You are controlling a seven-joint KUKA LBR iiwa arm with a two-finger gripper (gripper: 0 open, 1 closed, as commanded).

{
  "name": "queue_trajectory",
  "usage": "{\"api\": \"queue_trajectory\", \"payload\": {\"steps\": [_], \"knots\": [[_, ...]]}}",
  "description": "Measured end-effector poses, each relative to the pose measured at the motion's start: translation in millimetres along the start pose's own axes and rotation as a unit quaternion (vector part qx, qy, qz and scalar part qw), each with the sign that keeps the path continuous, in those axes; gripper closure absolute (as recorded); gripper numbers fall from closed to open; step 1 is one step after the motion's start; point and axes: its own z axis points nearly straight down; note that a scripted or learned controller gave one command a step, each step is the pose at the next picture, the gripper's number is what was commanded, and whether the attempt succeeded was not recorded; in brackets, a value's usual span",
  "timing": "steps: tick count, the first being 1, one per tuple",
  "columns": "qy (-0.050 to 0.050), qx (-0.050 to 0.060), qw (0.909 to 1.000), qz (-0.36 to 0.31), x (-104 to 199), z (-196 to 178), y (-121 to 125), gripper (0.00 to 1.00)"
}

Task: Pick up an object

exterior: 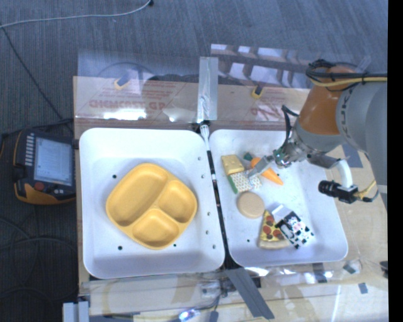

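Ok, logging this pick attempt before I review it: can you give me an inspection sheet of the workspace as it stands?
Surface: two white bins side by side, left bin and right bin.
Job's things: in the right bin, a cheese wedge, carrot, round cookie, pizza slice and black-and-white block.
Clutter: yellow divided tray in the left bin.
Grippers: gripper low over the cluster by the carrot; jaws' state unclear.
Cables: black cable beside the wrist; thin white cable on the floor.
Surroundings: teach pendant left of the bins, grey carpet.
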Motion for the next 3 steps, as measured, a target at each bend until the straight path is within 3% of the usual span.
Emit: {"api": "queue_trajectory", "payload": {"steps": [1, 2, 3], "knots": [[0.004, 0.001, 1.0000, 0.000, 2, -7, 2, 1.00], [0.005, 0.010, 0.9953, 0.096, 52, -87, 3, 1.00], [0.003, 0.012, 0.9857, 0.168, -4, -115, -8, 1.00]]}}
